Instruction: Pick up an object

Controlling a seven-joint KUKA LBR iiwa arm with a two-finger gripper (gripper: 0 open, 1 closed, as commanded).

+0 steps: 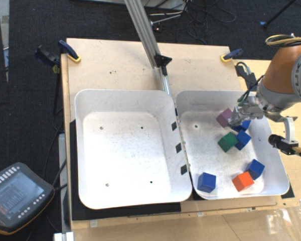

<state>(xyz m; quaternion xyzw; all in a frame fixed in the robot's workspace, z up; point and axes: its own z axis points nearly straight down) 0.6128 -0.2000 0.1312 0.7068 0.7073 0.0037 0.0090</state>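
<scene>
Nearest us, blue cube (206, 182) and orange cube (243, 181) sit at right bin's (190, 179) front. We see the gripper (239, 118) low among purple cube (224, 118), green cube (228, 142), blue blocks (243, 139); grip state unclear.

The end effector (239, 117) sits low in the right bin (200, 104), among purple (223, 117), green (228, 142) and blue (243, 138) blocks.

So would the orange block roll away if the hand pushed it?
Probably not: the orange block has flat faces, so it should slide rather than roll. It looks stiff. A blue block touches it and might get shoved along.
</scene>
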